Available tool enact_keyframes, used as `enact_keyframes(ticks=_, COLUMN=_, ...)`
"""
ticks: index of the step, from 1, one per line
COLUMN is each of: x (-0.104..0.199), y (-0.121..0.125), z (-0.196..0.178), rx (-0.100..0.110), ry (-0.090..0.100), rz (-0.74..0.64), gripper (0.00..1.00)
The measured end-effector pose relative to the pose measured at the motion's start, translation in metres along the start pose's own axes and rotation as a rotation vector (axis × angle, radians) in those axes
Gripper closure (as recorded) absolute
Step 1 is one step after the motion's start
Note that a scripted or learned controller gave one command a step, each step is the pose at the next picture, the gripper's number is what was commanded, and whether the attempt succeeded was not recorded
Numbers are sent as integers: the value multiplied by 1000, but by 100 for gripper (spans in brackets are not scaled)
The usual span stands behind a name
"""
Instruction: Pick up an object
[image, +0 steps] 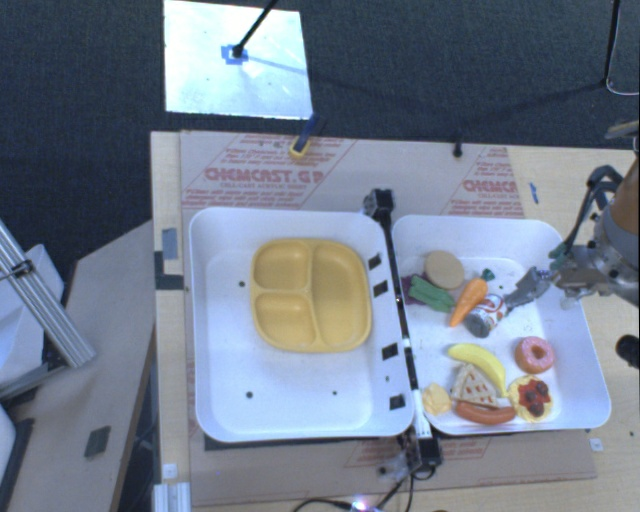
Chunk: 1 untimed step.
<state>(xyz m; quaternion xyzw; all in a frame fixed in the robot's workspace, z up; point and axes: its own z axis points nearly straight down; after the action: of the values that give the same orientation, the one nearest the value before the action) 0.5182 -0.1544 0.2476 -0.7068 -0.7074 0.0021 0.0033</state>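
My gripper (520, 291) reaches in from the right over the right bin (566, 244), its tip just right of a small tin can (484, 318) lying on its side. Left of the can lie an orange carrot (467, 300), a green vegetable (430, 293) and a round tan bun (444, 269). Nearer the front edge are a banana (476, 361), a pink donut (535, 354), a sandwich wedge (475, 385), a hot dog (485, 412), a cheese piece (436, 400) and a small red-topped tart (532, 397). I see nothing held in the gripper.
The left bin (215, 330) holds a yellow divided plate (310, 295). A black clipped divider (392, 300) runs between the bins. The arm's wrist (610, 262) hangs over the right bin's right rim. A metal sheet (236, 60) lies beyond the bench.
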Motion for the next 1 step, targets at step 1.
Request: enact_keyframes(ticks=1, x=0, y=2, z=-5, rx=-10, ry=-2, rz=-2, gripper=0)
